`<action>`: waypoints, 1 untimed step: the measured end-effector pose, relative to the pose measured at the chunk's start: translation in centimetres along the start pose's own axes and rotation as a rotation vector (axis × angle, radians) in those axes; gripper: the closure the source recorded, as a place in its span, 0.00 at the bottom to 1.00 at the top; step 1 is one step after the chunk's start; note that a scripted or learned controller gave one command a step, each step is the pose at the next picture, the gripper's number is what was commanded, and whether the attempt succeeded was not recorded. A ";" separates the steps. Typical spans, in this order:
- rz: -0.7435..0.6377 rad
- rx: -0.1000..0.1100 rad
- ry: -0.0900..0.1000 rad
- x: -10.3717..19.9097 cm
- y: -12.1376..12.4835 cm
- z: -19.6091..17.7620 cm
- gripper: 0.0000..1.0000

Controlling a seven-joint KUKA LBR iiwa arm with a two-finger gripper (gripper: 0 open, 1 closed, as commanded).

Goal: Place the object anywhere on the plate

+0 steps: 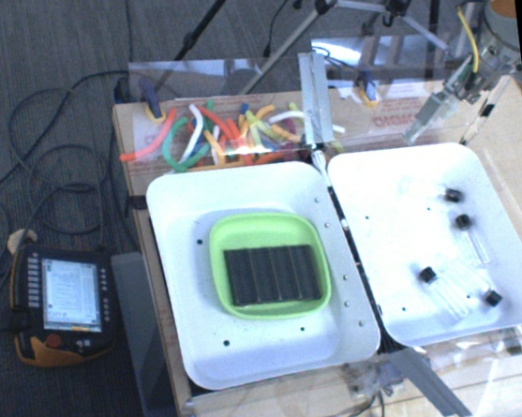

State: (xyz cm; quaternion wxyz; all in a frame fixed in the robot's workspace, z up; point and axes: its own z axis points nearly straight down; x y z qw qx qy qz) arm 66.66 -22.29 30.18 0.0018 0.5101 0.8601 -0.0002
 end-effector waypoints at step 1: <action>0.009 0.004 0.000 -0.1 0.2 4.3 0.00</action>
